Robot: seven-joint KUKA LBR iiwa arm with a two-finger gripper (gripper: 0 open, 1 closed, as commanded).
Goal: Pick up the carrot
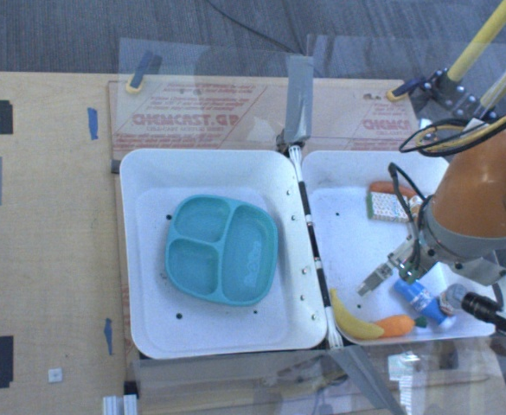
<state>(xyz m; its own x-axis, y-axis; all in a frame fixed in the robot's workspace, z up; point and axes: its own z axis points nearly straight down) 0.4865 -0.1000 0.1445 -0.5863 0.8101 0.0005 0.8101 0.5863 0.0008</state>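
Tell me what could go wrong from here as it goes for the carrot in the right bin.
1. The carrot lies against the banana near the bin's front wall, so the fingers could catch the banana or the wall instead.
2. A blue object sits right beside the carrot, under the gripper; a descent could hit or grab it.
3. The arm's bulk hides part of that corner, so a miss may be hard to see.

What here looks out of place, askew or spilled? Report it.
Nothing looks spilled or damaged. The teal divided plate sits slightly rotated in the left bin. In the right bin, the carrot, banana and a blue object crowd the near edge, with a small box further back. The gripper hovers above them.
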